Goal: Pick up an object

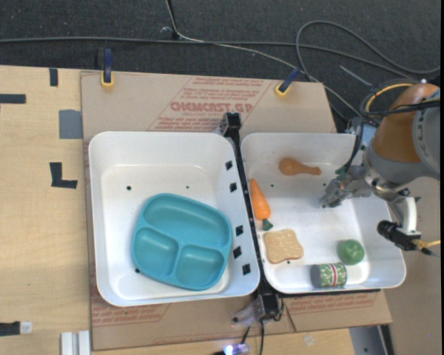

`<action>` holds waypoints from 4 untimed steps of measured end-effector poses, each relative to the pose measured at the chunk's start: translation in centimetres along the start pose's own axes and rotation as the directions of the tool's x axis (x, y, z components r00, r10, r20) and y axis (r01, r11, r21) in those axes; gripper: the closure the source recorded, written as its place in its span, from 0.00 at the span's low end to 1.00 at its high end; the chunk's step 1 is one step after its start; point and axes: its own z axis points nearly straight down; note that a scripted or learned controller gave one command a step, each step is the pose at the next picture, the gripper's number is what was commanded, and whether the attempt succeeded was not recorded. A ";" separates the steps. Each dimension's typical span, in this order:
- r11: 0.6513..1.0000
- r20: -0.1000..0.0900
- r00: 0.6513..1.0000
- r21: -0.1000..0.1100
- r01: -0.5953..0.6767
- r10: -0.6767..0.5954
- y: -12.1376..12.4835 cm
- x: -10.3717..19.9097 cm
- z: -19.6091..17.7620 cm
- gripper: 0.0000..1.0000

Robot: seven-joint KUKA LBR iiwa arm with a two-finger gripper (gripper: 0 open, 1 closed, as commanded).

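Objects for picking are lying in the right bin (pixel 370 276), one of two shallow white bins that we are seeing side by side from above on a sheet of brown cardboard (pixel 207 102). A toy carrot (pixel 260 200) is resting along that bin's left wall, orange with a small green top pointing toward us. Just below it a slice of toy bread (pixel 283 246) is lying flat. A brown drumstick-shaped piece (pixel 298 168) is sitting near the far wall. At the near right corner a round green object (pixel 350 252) is sitting just beside a small can with a green and white label (pixel 329 275), which is lying on its side against the near wall.

The left bin (pixel 103 198) is holding a teal divided tray (pixel 181 241) with three compartments, lying slightly turned.

The grey arm with its orange band (pixel 399 135) is reaching in from the right. Its gripper (pixel 339 191) is hanging low over the right part of the right bin, between the drumstick piece and the green object and apart from both. We cannot tell whether it is parted or closed, and we are seeing nothing held in it.

Black cables (pixel 207 41) are trailing across the dark floor beyond the bench.
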 end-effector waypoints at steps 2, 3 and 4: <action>1.000 -0.005 1.000 0.002 0.000 0.000 1.3 0.6 -9.4 1.00; 1.000 -0.004 1.000 0.001 0.000 0.000 1.4 0.5 -15.8 1.00; 1.000 -0.008 1.000 0.005 0.004 -0.004 1.1 6.5 -16.1 1.00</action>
